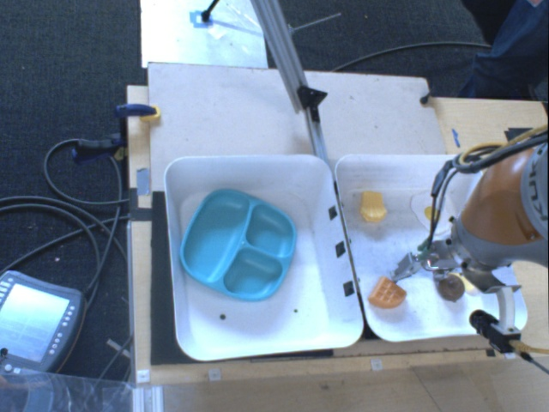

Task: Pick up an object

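In the right bin (403, 178) lie an orange waffle-shaped piece (388, 294), a yellow piece (372, 206) near the back, and a small brown round object (450, 288). My gripper (425, 266) hangs low over the bin's middle, just right of and above the orange piece. The brown object sits right beside the gripper's lower right side. The grey wrist with its orange band (506, 209) covers the bin's right part. A pale yellow bit (428, 214) peeks out at the arm's left edge.
The left bin (197, 316) holds a blue divided plate (238, 243). A metal rod (287, 54) slants down from the top to the bins' shared wall. Cables and a teach pendant (34, 320) lie on the floor at left.
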Tool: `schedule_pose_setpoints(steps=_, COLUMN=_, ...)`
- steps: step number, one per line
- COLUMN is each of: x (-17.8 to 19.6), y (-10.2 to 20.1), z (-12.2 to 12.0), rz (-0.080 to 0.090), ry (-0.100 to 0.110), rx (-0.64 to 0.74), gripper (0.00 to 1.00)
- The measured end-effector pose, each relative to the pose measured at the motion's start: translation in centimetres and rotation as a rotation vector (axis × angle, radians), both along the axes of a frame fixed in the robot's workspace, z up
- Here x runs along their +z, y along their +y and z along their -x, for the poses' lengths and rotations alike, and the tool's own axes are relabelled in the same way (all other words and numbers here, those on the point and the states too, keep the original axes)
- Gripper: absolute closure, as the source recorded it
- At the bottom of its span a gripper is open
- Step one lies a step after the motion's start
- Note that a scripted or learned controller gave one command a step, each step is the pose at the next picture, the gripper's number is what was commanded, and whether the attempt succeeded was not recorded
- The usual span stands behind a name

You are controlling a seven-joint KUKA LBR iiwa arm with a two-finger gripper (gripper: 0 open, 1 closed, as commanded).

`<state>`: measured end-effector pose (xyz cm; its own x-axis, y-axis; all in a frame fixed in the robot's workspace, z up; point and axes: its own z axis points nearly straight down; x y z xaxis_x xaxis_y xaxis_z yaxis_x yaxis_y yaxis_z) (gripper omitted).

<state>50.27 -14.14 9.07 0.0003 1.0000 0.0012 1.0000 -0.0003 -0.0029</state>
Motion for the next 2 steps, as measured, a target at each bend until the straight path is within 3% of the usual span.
schedule_pose_setpoints(steps=1, x=1.3, y=0.0, z=-0.2, rz=0.001, ry=-0.006, rx=0.000, gripper=1.00)
schedule_pose_setpoints(steps=2, x=7.7, y=0.4, z=-0.4, rz=0.003, ry=-0.011, rx=0.006, gripper=1.00)
